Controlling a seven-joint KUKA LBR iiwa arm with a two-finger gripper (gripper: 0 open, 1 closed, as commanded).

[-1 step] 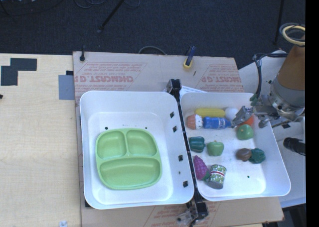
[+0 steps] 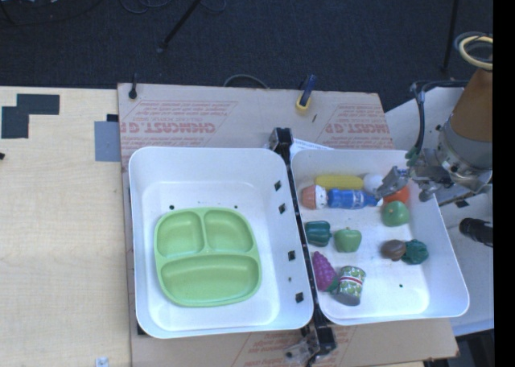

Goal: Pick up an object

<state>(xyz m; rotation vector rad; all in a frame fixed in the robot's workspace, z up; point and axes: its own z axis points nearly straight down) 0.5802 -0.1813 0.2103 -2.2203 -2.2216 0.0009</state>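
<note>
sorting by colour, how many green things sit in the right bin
4: a dark green pepper left of a green apple, a green ball by the gripper, a teal lump lower right. Others may be hidden.

Green divided plate (image 2: 208, 267), white bins (image 2: 161, 166), blue bottle (image 2: 352, 199).

Bins (image 2: 209, 164): smooth, glossy white plastic.
Divided plate (image 2: 208, 257): matt green plastic.
Bench sheet (image 2: 185, 120): printed brown cardboard.
Left tabletop (image 2: 56, 237): pale wood.
</note>
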